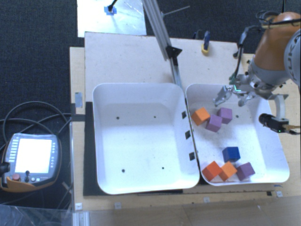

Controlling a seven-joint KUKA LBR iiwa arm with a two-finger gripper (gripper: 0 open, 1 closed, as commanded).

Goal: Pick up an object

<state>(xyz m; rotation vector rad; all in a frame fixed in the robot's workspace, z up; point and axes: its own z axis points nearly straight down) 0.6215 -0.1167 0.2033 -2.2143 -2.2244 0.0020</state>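
Hand (233, 96) spread wide, nothing between fingers, above far edge of right bin (277, 147). Purple cube (225, 114) just beneath, orange cube (201, 116) beside it.

Illumination is even and bright. White bins (141, 140) appear slightly overexposed. Shadows are soft. Focus is moderately soft overall; the reflective sheet (110, 11) shows glare.

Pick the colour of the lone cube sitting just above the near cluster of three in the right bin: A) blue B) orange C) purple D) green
A: a blue cube sits in the right bin, just above an orange cube, a second orange cube and a purple cube.
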